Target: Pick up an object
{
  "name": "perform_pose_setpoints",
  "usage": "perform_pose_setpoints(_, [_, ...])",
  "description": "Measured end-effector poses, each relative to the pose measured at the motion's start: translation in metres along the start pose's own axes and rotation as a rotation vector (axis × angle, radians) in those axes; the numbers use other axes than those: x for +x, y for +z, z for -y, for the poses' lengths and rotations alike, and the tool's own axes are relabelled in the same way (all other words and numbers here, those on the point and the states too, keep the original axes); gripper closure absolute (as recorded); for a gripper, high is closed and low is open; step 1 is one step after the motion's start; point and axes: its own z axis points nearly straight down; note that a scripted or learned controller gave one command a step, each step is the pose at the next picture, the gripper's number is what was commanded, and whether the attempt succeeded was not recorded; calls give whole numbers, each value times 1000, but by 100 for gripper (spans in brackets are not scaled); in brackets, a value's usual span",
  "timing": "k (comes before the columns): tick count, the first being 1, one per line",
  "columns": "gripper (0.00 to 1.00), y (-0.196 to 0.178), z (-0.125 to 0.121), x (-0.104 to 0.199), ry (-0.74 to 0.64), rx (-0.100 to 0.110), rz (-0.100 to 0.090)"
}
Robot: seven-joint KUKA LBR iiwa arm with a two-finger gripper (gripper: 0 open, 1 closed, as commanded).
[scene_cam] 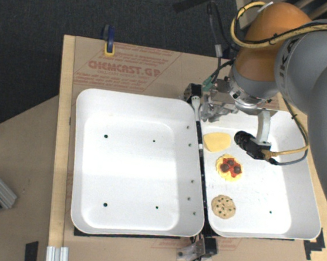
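Observation:
Three small food items lie in the right bin (294,225). A pale yellow flat piece (216,142) sits near the bin's upper left. Below it is a yellow round piece with red topping (230,167). A chocolate-chip cookie (223,206) lies nearer the front. My gripper (211,113) hangs under the orange-banded wrist at the bin's upper left corner, just above the pale yellow piece and close to the divide between the bins. I see nothing held in it.
The left bin (130,161) is beside the right one, and their rims meet at the middle. A black cable fitting (250,145) with a yellow cable hangs over the right bin. A blue clamp (109,39) grips the cardboard's far edge.

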Motion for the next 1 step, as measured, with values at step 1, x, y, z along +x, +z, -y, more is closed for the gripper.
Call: perform_pose_setpoints(1, [100,-63,-33,89,0,-2,-1])
